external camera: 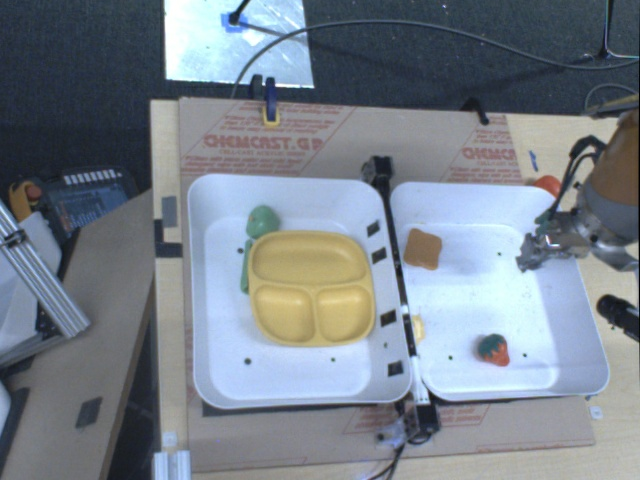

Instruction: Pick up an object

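Hovering over the right-hand rim of the right white bin [575, 298], pincer [530, 255] on the grey arm with orange band; spread of the pincer cannot be told at this size and angle, and nothing is seen between its tips, so it is judged to carry nothing. Item 1: brown square block, possibly toy bread [423, 249], lying flat on the bin floor, well to the far side of the pincer toward the divider and roughly level with it; loose and clear of the walls, so approachable from above. Item 2: red toy fruit with green top, probably a strawberry [491, 349], below and a little inward of the pincer, near the bin's front wall; the nearest candidate, though the wall close by may crowd a descent. Item 3: small yellow piece [416, 329] touching the divider [392, 268], farther off than item 2; awkward, being tucked against the edge. Item 4: yellow sectioned plate [310, 288] in the left white bin [205, 268], well apart from the pincer, resting over a green toy [262, 221] that shows past its upper-left rim; both outside easy reach from the present pose. Both bins sit on a cardboard sheet [320, 133] on the surface, which likely keeps them level and fixed for the overhead camera. Status: pick not yet begun; selection and descent remain.
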Robot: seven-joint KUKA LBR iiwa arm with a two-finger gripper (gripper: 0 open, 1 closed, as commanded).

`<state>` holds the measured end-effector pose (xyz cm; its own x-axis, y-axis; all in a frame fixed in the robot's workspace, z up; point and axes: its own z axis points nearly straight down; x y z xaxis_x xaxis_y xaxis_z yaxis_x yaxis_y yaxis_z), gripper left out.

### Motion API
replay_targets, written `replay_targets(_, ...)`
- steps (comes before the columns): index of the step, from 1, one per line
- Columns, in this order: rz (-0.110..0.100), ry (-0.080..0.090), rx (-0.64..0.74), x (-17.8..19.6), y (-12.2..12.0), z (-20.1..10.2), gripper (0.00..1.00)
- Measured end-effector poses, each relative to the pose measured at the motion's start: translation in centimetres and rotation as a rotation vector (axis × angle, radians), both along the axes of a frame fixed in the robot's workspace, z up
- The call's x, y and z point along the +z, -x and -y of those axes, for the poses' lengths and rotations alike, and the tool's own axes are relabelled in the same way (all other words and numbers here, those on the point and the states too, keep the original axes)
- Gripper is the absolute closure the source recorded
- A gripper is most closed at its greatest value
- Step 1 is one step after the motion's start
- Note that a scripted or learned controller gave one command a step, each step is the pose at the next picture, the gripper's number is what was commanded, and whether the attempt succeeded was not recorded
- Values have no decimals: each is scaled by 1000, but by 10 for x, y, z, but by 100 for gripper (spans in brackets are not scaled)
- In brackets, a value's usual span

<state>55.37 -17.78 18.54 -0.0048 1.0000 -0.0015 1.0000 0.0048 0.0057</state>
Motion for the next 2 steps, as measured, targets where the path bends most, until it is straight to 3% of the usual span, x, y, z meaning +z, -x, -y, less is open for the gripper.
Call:
replay_targets(1, 3, 1, 2, 64, -5, -4, 100)
replay_targets(2, -4, -2, 4, 55, -6, -53, 100)
